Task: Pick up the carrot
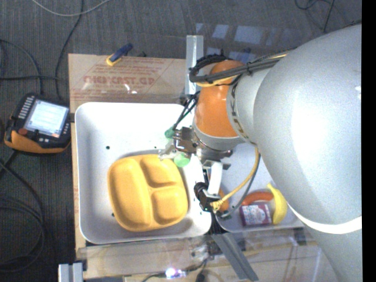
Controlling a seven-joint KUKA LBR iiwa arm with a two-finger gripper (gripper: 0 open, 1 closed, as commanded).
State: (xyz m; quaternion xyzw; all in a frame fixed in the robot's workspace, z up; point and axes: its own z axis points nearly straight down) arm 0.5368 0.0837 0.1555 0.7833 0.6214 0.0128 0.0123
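Note:
An orange-red shape (259, 197) lies in the right bin (235, 225), partly under the arm; whether it is the carrot I cannot tell. My gripper (177, 147) hangs over the left bin (94, 128), at the far right corner of a yellow sectioned plate (148, 191). Small green parts (183, 160) show at the gripper's tip. The grey arm with its orange band (214, 113) covers most of the right bin.
In the right bin, a labelled red bottle (255, 215) lies beside a yellow banana (278, 204). A cardboard sheet (126, 78) with a blue-and-yellow item (119, 54) lies behind the left bin. A teach pendant (38, 124) rests on the floor at the left.

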